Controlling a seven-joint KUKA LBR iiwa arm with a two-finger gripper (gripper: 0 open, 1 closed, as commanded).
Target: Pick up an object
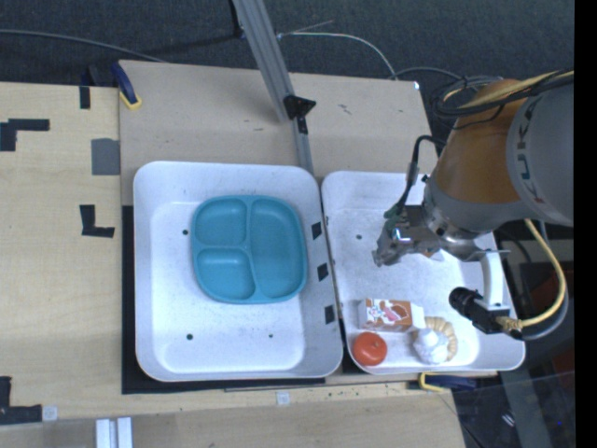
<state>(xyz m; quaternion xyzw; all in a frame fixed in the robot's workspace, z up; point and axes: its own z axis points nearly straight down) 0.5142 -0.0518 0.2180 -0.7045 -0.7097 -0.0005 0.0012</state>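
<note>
A wooden bench [56, 250] sits on dark carpet, with black tape marks on its left part and a slanted metal bar [266, 49] reaching in from the top. Two white bins stand side by side on it, touching along their inner edges. The arm [504, 157], grey with an orange band, enters from the right and hangs over the right bin [350, 199]. Its gripper [392, 245] is above the middle of that bin's floor, pointing down and to the left; whether it is released or clenched cannot be told from this angle, and nothing is seen in its grasp.

Below the gripper, along the near edge of the right bin, lie three small things in a cluster. A red-and-white box [387, 315] lies closest, just under the gripper. A round orange-red ball [370, 348] sits beyond it, near the bin's lower left corner. To the right of these, a white and tan toy [436, 341] lies beside the box.

Well to the gripper's left, in the left bin [159, 334], lies a blue plate [249, 248] with three compartments.
</note>
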